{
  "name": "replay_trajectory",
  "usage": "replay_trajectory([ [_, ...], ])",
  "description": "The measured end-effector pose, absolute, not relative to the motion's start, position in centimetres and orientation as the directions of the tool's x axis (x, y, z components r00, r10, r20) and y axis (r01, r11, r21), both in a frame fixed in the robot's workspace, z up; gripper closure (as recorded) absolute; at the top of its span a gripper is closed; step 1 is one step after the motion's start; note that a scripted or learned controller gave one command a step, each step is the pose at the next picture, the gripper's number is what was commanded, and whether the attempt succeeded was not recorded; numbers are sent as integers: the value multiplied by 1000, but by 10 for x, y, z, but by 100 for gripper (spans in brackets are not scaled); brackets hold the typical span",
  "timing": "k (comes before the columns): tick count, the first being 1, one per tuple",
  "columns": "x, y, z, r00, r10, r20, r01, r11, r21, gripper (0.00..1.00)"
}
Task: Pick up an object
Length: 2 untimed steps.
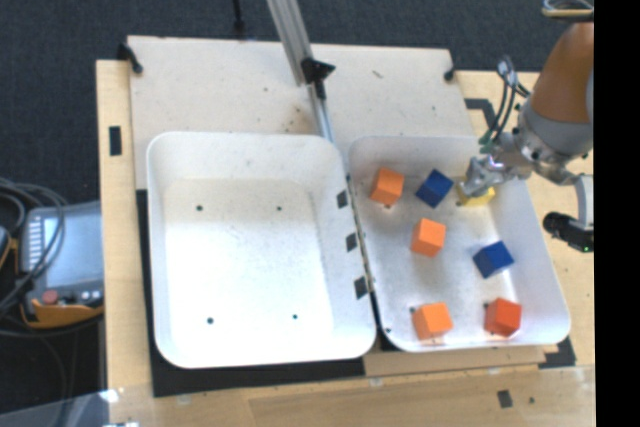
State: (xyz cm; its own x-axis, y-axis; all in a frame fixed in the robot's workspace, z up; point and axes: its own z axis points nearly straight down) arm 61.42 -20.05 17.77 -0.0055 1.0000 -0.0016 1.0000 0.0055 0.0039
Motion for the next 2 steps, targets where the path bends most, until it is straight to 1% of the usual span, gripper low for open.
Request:
replay_trajectory([
  [1,615,-202,218,-8,1000,-2,1000,8,5,100],
  [2,601,-156,212,-5,1000,-1,1000,5,0,100],
])
